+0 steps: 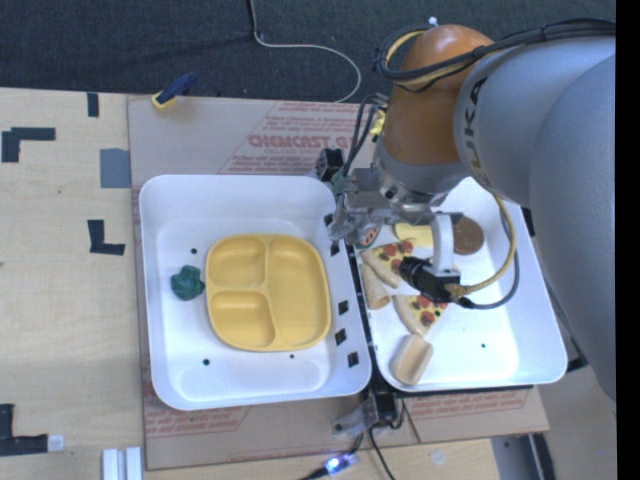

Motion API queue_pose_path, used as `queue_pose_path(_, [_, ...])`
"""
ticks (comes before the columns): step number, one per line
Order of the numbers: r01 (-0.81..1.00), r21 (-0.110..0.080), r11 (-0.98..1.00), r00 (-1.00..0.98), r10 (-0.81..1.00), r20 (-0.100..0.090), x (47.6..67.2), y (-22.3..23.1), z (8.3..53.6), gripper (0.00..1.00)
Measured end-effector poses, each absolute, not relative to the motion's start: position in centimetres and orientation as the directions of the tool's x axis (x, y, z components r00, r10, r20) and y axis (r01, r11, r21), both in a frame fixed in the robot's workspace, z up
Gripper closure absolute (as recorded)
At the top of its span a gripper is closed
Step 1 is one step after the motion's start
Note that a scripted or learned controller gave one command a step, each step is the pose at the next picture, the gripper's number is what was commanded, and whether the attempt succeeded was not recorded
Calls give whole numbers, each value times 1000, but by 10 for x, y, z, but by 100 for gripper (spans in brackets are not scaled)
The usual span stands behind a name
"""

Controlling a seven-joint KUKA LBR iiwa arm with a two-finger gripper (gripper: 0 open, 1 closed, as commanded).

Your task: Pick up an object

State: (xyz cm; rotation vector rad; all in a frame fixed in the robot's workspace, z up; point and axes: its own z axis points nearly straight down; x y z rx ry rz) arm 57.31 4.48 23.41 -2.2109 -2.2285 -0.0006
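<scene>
below the wrist, in the right bin [520, 353], lie the candidate objects: a pizza slice [420, 311] with red toppings, a pale wedge [376, 286] just beside it toward the divider, a tan bread roll [411, 359] near the front wall, a brown round cookie [467, 236] toward the far side, and a yellow piece [413, 236], possibly cheese, partly hidden by the arm. the hand [352, 218] sits low over the near-left corner of this bin, close to the divider; whether it is open or closed cannot be told, and nothing is seen held. the left bin [160, 268] contains a yellow divided plate [268, 291] and a small green object [186, 284] just beside it. both bins rest on the bench [60, 268].
</scene>
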Motion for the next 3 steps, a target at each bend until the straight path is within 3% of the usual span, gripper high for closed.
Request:
queue_pose_path(1, [1000, -3, 2, -2, 1000, -1, 570, 39, 233, 100])
queue_pose_path(2, [1000, -2, 3, -3, 1000, -2, 583, 40, 225, 100])
queue_pose_path(3, [1000, -2, 2, -2, 1000, 0, 575, 41, 234, 100])
